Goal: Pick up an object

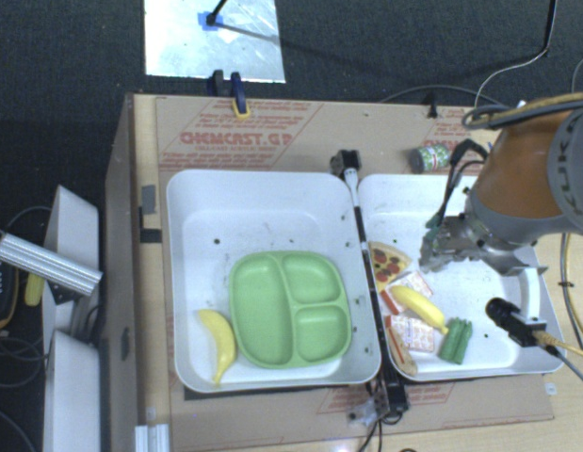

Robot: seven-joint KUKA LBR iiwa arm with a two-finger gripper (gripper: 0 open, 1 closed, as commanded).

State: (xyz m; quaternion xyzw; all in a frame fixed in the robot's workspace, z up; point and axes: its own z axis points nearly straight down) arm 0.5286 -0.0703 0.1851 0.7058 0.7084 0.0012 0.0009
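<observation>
My gripper (437,250) hangs low over the middle of the right bin (399,205), just right of a toy pizza slice (387,262). Below it lie a small yellow banana (418,306), a red and white packet (412,333) and a green piece (455,340), crowded in the bin's front left corner. The gripper is above and slightly behind these, and I see nothing held in it. The grey arm with its orange band (531,168) covers the bin's right side.
The left bin (192,191) holds a green divided plate (291,307) and a second banana (218,342) at its front left. A small can (430,156) lies on the bench behind the right bin. Cables run along the far right.
</observation>
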